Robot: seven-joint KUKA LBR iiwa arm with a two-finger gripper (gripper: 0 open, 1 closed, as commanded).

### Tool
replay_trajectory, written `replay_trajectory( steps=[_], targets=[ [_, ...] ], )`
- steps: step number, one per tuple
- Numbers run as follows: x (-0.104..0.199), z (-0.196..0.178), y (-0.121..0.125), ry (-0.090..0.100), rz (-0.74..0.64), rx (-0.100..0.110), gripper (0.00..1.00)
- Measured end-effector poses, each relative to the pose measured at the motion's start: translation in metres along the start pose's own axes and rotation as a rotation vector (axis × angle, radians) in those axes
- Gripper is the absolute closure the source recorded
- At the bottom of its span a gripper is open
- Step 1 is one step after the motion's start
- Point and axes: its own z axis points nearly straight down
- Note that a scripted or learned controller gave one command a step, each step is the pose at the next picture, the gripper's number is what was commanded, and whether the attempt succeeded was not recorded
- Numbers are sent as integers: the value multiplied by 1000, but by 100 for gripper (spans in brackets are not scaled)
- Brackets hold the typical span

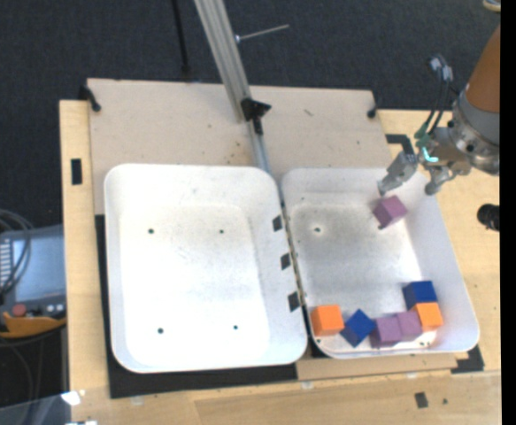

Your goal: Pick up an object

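Observation:
A purple cube (388, 211) sits tilted near the far right corner of the right bin (346, 255). My gripper (417, 178) hovers above the bin's far right edge, just up and right of that cube. Its two fingers (397, 173) are spread apart with nothing between them, so it is open. The purple cube lies just below the left finger, outside the gap. Along the bin's near edge lie an orange cube (327, 319), a blue cube (358, 326), two purple cubes (397, 328), another orange cube (429, 314) and a blue cube (419, 293).
The left bin (196, 264) stands beside the right one, with small clips along the divide. A slanted aluminium post (227, 51) rises behind the bins' shared far edge. A handheld control unit (23, 277) with cables lies off the bench at left.

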Motion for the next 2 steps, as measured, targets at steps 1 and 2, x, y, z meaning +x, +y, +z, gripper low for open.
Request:
replay_trajectory(
  steps=[1, 2],
  targets=[
    [0, -1, 0, -1, -1, -2, 0],
    [7, 55, 4, -1, -2, 2, 0]
  ],
)
